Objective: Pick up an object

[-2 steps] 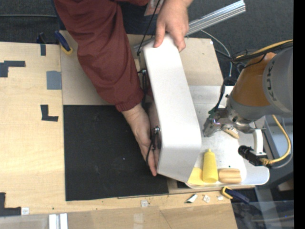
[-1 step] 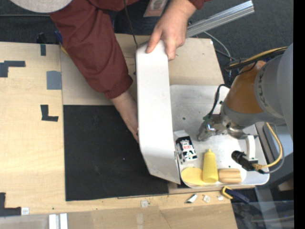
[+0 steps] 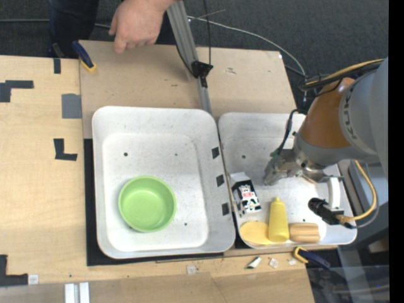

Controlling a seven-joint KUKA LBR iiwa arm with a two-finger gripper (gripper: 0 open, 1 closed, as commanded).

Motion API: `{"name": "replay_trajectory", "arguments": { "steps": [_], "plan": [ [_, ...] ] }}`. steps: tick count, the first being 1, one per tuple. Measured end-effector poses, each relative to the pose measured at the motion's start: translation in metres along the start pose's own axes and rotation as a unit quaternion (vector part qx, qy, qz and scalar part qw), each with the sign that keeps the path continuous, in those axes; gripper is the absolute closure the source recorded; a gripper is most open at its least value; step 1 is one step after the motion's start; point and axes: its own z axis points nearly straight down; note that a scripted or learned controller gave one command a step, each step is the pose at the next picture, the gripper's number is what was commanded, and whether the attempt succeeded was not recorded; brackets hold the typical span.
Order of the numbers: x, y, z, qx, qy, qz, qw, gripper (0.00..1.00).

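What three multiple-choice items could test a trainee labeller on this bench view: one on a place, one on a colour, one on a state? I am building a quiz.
1. Where does the bowl lie?
A. left bin
B. right bin
C. on the bench

2. What colour is the squeeze bottle?
A. red
B. yellow
C. blue

3. How does the bottle lie?
A. upright
B. on its side
C. held in the tool

Key: 1 A, it sits inside the left bin. 2 B, its body shows yellow. 3 B, it lies flat in the right bin, clear of the tool.
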Motion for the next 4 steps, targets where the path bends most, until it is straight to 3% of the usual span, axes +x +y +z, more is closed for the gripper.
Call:
{"name": "replay_trajectory", "arguments": {
  "steps": [2, 3, 4],
  "plan": [
    [-0.005, 0.016, -0.111, -0.003, -0.001, -0.001, 1.0, 1.0],
    [-0.002, 0.008, -0.171, -0.005, -0.001, -0.001, 1.0, 1.0],
    [0.043, -0.006, -0.157, 0.0, -0.001, -0.002, 1.0, 1.0]
  ]
}}
